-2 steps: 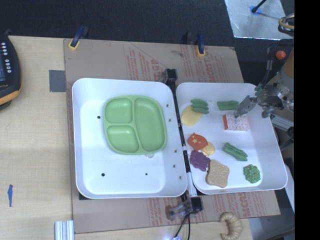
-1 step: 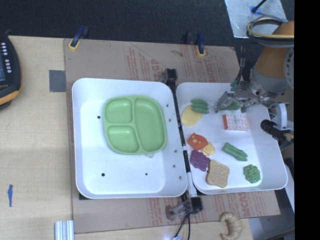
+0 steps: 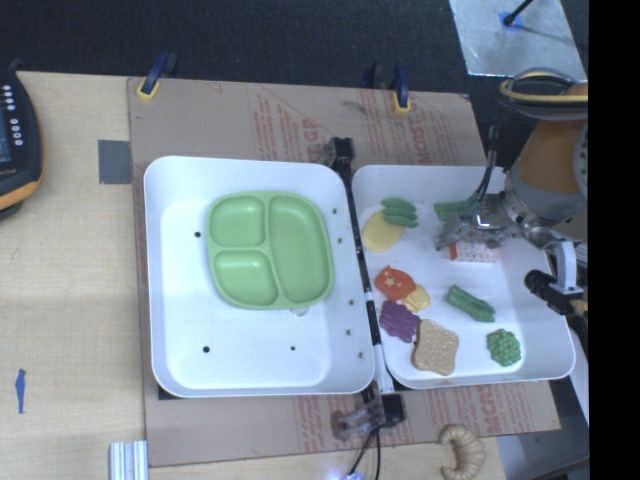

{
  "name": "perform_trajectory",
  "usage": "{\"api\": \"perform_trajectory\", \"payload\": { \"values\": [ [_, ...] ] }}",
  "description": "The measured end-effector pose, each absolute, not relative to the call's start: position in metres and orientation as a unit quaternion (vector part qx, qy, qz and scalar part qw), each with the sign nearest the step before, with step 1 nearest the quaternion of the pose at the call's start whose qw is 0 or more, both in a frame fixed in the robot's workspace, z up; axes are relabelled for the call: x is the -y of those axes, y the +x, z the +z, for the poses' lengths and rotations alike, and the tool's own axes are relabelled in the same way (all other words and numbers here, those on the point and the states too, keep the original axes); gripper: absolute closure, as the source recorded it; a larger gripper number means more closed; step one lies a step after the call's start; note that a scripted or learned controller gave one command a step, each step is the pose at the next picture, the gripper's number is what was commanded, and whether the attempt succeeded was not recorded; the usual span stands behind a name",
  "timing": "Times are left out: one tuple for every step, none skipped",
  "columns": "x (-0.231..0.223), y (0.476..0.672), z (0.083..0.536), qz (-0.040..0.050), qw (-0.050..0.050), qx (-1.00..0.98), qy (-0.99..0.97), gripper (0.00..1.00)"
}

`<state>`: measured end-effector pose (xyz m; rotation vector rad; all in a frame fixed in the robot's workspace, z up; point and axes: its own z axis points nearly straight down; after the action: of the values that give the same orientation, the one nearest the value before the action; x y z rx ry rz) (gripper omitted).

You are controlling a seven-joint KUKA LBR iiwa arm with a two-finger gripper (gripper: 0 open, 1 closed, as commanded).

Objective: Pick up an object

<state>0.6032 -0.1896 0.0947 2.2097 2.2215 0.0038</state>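
The robot's hand (image 3: pixel 470 230) hangs low in the right bin (image 3: pixel 530 183), over a white-and-red packet (image 3: pixel 474 253). Its grip cannot be told. With a green piece (image 3: pixel 452 209) just beside, it may nudge things aside and lift nothing.

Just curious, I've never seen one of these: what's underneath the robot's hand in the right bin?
Under the hand sits a small white and red piece, with a green piece beside it. The hand covers part of both, so what they are is unclear.
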Motion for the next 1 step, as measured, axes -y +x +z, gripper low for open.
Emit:
{"api": "perform_trajectory", "payload": {
  "values": [
    [0.1555, 0.6608, 0.0969, 0.0008, 0.005, -0.71, 0.705, 0.0]
  ]
}}
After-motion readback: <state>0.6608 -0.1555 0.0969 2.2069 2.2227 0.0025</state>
